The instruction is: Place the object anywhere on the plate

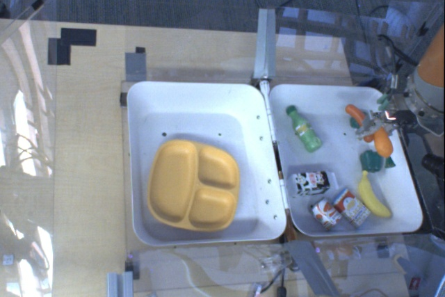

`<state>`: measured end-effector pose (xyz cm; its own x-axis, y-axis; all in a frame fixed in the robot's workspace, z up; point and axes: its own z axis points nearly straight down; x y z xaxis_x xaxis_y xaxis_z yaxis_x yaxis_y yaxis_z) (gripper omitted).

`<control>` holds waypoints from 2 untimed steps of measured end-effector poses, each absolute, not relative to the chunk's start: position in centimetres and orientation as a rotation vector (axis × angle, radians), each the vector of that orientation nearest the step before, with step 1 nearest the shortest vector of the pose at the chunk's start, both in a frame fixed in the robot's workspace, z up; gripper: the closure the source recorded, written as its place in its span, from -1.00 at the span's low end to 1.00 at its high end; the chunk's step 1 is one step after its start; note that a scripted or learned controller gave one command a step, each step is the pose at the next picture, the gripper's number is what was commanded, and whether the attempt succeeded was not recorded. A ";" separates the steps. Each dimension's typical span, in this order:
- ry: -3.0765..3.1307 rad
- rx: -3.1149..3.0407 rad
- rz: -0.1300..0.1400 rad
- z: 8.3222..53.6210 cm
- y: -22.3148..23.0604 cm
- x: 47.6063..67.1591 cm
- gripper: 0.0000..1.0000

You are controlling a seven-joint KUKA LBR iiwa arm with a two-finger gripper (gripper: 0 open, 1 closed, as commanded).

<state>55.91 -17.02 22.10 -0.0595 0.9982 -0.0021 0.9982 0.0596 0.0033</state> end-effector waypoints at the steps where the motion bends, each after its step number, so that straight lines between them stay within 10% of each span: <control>1: 2.651 1.676 0.004 27.3 -13.5 60.8 1.00; 2: 2.708 1.578 0.005 41.5 -5.7 67.0 1.00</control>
